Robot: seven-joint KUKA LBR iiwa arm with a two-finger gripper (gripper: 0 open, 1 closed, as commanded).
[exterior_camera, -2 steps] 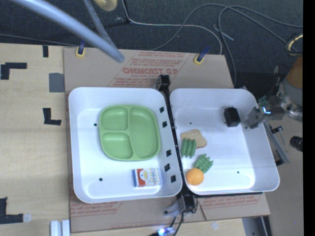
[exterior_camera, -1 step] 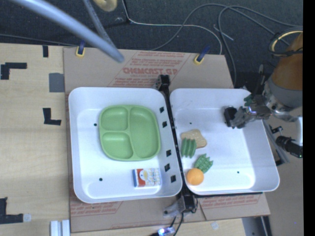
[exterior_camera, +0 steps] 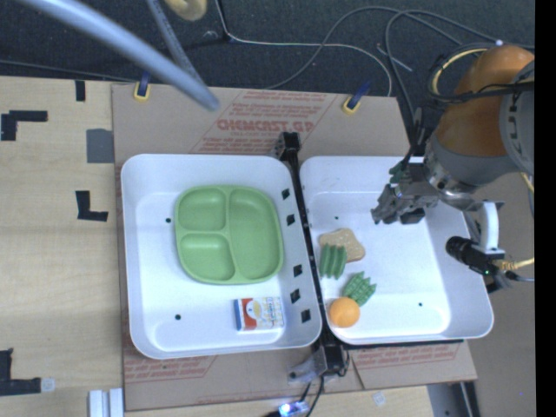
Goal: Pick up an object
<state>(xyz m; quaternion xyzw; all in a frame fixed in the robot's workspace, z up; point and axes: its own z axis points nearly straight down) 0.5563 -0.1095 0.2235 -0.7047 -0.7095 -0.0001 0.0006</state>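
In the right bin lie a tan slice of bread, a ridged green vegetable piece, a second green piece and an orange fruit, all near the bin's left side. My gripper hangs over the upper middle of this bin, up and to the right of the bread and apart from it. I see nothing between its dark fingers, and whether they stand apart is unclear.
The left bin holds a green divided plate and a small white carton near its front. A black divider separates the bins. Cables run behind the bench.
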